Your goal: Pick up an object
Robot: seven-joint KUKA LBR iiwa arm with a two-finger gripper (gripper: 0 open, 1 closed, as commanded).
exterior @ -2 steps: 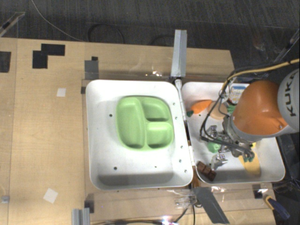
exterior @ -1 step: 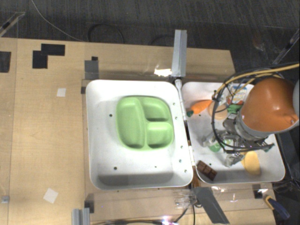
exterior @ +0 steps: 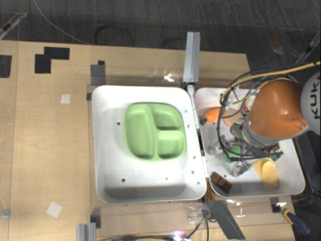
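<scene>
With the tool (exterior: 244, 160) low in the right bin (exterior: 296, 187), its grip hidden under the wrist so you cannot tell its opening, centre it over one object, say the yellow piece (exterior: 269, 171) just beside it, before closing.

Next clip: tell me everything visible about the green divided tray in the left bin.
The green tray is pale green, looks like moulded plastic, with rounded corners and three compartments: one long section on its left, two smaller ones stacked on its right. It lies flat and upright, slightly rotated, near the middle of the left bin, resting on the bin's floor. Its compartments hold nothing visible, and nothing else touches it.
</scene>
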